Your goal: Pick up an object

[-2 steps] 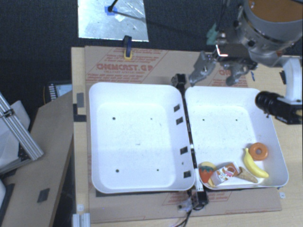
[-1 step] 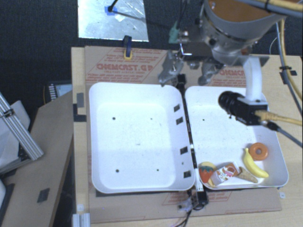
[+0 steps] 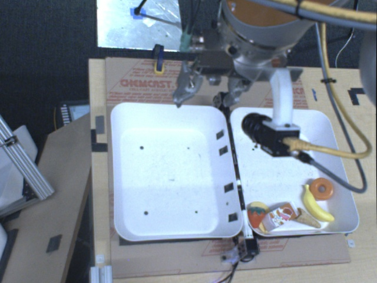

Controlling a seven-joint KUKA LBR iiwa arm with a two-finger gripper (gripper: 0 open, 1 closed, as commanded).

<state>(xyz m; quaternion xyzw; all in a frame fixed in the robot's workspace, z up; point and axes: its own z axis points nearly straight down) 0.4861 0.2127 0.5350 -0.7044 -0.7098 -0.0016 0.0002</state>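
Gripper (image 3: 206,94) raised above the far rim between the bins, fingers spread, grasping nothing. Banana (image 3: 316,204), orange slice (image 3: 321,188) and other toy foods lie untouched in the right bin (image 3: 330,128)'s near corner. Descent, grasp and lift remain.

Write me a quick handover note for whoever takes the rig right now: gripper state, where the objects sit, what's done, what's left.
Gripper: high over the far rims of both bins, fingers apart, nothing between them.
Objects: all in the right bin, near corner. Banana, with an orange round piece touching its far end; tomato-like toy by the divider; a small packet between the two.
Left bin: bare floor in view.
Done: nothing picked yet.
Left: travel to the right bin's near corner, descend on one object, close, lift.
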